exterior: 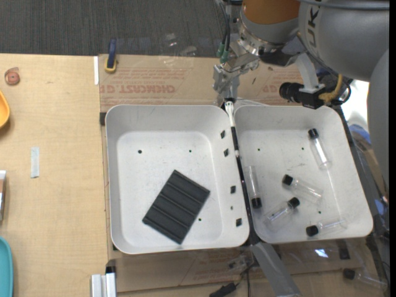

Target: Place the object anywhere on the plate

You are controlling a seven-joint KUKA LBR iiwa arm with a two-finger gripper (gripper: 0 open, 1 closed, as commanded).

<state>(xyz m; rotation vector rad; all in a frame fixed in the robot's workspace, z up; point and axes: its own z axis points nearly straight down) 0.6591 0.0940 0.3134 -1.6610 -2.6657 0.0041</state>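
Tool [229, 94] at 12 o'clock over the bin divider, grip state unreadable. Vials [318, 147] are clear and round, so a pinch may slip before reaching the plate [177, 205].

Arm [346, 23] cut off by top and right edges. Gripper [226, 88] small, finger state unreadable. Orange item [3, 113] and teal item [5, 268] cropped at left edge. Clear vials [318, 148] too faint to outline.
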